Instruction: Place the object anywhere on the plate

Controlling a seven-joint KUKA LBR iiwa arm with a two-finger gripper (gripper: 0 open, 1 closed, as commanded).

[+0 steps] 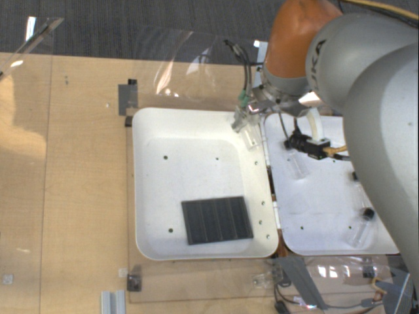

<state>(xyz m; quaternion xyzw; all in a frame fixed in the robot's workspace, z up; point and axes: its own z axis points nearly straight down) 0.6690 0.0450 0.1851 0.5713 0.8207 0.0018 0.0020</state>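
Arm comes in over the right bin, covering most of its right side; left bin sits beside it on the desk. Dark ribbed plate lies flat near the left bin's front edge, toward its front-right corner. Hand sits over the left bin's back-right corner; can't tell its grip state or spot the object.

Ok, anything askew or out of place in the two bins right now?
Nothing stands out. The dark ribbed rectangular plate lies flat in the left white bin, slightly skewed to the bin's walls. The claw sits above that bin's far right corner. No spill or damage is visible.
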